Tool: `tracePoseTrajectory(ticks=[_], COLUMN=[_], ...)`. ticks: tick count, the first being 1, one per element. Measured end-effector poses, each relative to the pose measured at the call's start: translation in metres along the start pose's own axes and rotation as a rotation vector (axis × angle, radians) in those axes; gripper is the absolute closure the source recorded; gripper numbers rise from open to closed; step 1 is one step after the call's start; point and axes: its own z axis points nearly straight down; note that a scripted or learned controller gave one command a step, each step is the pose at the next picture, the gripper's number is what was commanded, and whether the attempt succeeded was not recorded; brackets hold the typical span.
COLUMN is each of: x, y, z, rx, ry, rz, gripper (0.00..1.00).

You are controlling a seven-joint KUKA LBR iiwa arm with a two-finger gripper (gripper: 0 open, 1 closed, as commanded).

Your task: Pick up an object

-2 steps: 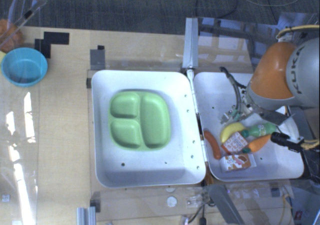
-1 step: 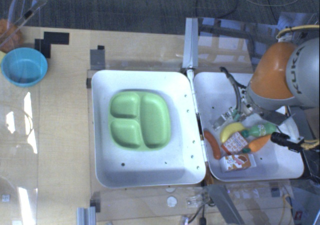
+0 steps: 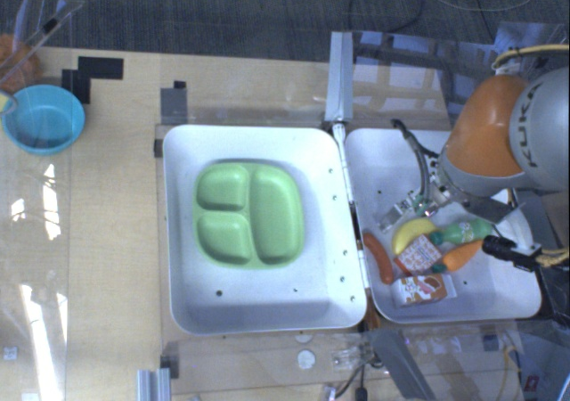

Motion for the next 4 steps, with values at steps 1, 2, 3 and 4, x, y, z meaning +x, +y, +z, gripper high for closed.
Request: tracePoseTrajectory(ticks=[1,2,3,4], x=[0.0,0.0,0.0,0.0], y=[0.0,0.0,0.0,0.0], z=[0.0,0.0,0.0,0.0], rx=[0.0,0.0,0.0,0.0], ry=[0.0,0.0,0.0,0.0], rz=[0.0,0.0,0.0,0.0], gripper=[0.0,0.0,0.0,0.0])
